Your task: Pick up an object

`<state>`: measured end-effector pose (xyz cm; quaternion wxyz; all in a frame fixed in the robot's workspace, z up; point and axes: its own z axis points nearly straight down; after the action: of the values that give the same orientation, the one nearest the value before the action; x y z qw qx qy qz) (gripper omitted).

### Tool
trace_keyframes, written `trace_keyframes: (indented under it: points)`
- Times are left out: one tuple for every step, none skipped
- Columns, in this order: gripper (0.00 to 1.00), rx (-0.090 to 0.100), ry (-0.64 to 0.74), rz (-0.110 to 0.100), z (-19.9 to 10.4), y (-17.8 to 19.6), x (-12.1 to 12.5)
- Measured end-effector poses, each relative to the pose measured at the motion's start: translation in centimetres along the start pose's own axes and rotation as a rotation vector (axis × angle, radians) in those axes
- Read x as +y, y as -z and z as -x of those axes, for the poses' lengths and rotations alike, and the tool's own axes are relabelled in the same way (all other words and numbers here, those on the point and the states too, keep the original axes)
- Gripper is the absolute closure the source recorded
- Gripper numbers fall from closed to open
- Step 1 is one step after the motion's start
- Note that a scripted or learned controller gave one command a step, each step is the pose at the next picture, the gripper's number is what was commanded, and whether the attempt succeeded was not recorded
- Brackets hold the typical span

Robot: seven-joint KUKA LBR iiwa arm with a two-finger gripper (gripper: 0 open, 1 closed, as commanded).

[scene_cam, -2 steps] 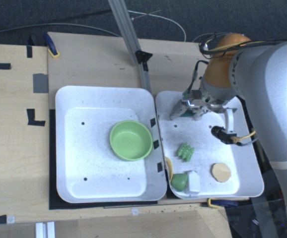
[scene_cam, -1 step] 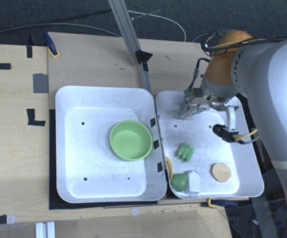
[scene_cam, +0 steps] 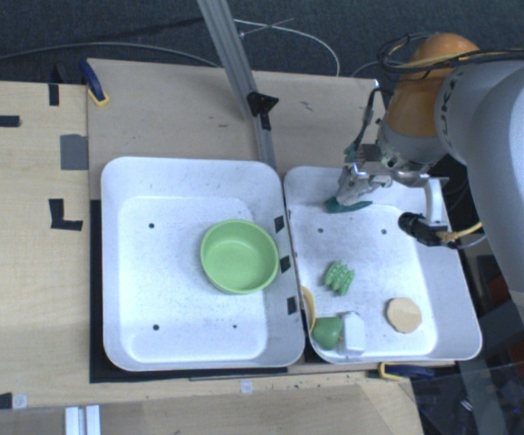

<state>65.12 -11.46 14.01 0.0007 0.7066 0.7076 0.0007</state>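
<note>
Teal object [scene_cam: 348,205] lies at 12 o'clock in the right bin [scene_cam: 452,306], under the end effector [scene_cam: 354,188]; grip state undeterminable.

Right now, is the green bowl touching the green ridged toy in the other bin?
Apart. The camera view shows the green bowl in the left bin and the green ridged toy in the right bin, with both bin walls between them.

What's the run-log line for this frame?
gripper: right bin far edge | over teal object | grasp: unconfirmed | green bowl: left bin
</note>
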Motion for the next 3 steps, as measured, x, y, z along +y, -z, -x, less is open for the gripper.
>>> trace_keyframes:
  points:
    - [1.00, -0.001, 0.000, 0.004, 0.2, 6.4, 0.3]
    - [1.00, 0.000, 0.000, -0.001, 0.1, 8.2, 0.3]
    - [1.00, 0.001, 0.004, -0.004, -4.8, 8.3, -0.4]
